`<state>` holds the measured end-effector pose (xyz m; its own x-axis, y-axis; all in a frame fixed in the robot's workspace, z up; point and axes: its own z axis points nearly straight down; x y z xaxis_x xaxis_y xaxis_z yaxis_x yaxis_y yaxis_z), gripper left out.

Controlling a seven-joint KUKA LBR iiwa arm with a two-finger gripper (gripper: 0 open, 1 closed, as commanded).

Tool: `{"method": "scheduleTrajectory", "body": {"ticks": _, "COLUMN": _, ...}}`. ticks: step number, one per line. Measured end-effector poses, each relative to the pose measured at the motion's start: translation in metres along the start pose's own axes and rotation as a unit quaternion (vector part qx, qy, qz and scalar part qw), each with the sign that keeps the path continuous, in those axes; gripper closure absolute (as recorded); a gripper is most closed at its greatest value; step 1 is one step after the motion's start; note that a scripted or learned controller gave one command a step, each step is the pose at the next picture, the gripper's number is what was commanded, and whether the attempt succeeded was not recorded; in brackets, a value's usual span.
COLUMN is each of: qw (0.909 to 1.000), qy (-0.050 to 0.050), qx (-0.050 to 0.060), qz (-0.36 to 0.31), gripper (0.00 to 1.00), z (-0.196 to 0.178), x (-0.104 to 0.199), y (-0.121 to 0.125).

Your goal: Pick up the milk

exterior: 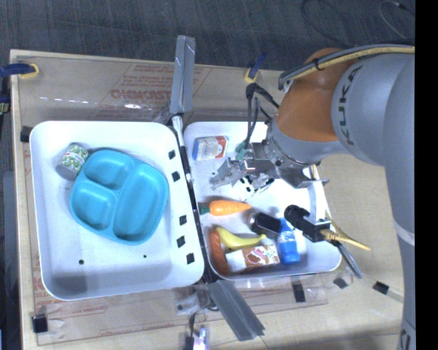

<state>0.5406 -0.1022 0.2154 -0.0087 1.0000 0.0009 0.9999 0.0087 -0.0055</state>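
The milk carton [209, 148] is seen in the right bin [204, 189], in the corner farthest from the camera and against the wall shared with the left bin [44, 195]. It is white with red and blue print and appears to be lying on its side, though this cannot be told with certainty. The gripper [233, 172] is held over the same bin, just beside the carton – to the right of it in the view and a little nearer the camera. Nothing is seen held in it, and the carton stands clear of it. Whether the gripper is spread wide or drawn narrow cannot be told, since the metal parts are blurred together against the white floor of the bin.

Nearer the camera, a carrot [230, 208] is laid across the bin, just below the gripper. Beyond it, along the near wall, a banana [242, 238], a reddish sausage [217, 245], a small printed box [252, 256] and a blue bottle [288, 245] are crowded together – all well apart from the milk carton.

In the left bin, a blue compartment tray [120, 195] is set near the middle, and a small green-patterned can [73, 159] is found touching its far left edge.
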Motion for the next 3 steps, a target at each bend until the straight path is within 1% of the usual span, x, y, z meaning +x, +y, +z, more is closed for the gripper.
{"method": "scheduleTrajectory", "body": {"ticks": 1, "qw": 0.9955, "qy": -0.001, "qx": -0.001, "qz": 0.095, "gripper": 0.00, "z": 0.028, "x": -0.076, "y": 0.056}}
{"method": "scheduleTrajectory", "body": {"ticks": 2, "qw": 0.9904, "qy": -0.002, "qx": -0.012, "qz": 0.138, "gripper": 0.00, "z": 0.101, "x": -0.091, "y": 0.105}}
{"method": "scheduleTrajectory", "body": {"ticks": 3, "qw": 0.9926, "qy": -0.001, "qx": -0.017, "qz": 0.120, "gripper": 0.00, "z": 0.108, "x": -0.099, "y": 0.093}}
